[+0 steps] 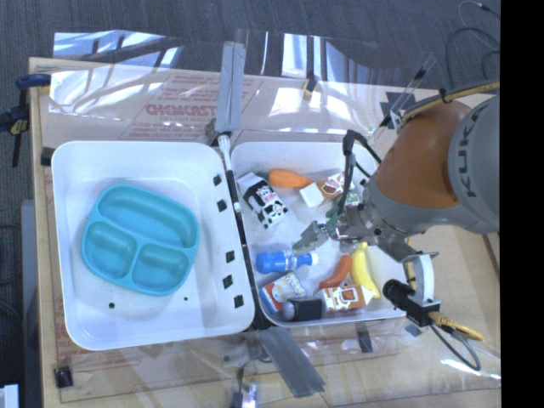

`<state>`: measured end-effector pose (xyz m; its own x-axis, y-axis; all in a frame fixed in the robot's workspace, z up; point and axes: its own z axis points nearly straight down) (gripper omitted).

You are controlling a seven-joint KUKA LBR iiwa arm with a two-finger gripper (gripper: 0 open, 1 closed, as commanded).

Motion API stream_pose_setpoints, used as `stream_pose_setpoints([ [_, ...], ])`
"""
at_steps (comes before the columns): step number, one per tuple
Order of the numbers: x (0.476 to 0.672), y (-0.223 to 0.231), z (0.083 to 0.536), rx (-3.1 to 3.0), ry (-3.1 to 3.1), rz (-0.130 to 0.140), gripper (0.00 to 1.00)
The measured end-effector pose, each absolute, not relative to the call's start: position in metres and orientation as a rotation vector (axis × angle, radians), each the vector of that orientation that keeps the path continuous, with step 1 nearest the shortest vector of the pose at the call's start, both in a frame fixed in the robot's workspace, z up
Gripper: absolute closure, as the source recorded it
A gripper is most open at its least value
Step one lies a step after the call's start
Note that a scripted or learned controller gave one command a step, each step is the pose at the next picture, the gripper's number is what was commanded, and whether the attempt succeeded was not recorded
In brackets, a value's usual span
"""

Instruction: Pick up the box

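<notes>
A small brown and white box [343,297] lies at the near edge of the right bin [280,155], beside a banana [365,267] and a red sausage [337,271]. A second, smaller box [331,185] with a printed label sits at the far side of the bin next to a white cube [311,195]. My gripper [313,235] hangs over the middle of the right bin, above a blue bottle [283,261]. It is left of the banana and a short way beyond the brown box. Nothing shows in its grasp.
The right bin also holds an orange carrot [291,178], a black and white cow toy [265,203] and a red-white tube with a dark cap [288,298]. A blue divided plate [140,239] lies in the left bin [72,313]. The arm's orange band [421,164] overhangs the right bin's right side.
</notes>
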<state>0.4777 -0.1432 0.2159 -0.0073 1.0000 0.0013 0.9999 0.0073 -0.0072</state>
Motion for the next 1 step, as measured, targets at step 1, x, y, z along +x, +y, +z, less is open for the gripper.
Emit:
stream_pose_setpoints([
  [1,0.5200,-0.1172,0.0990,-2.312,-2.125,0.005,0.00],
])
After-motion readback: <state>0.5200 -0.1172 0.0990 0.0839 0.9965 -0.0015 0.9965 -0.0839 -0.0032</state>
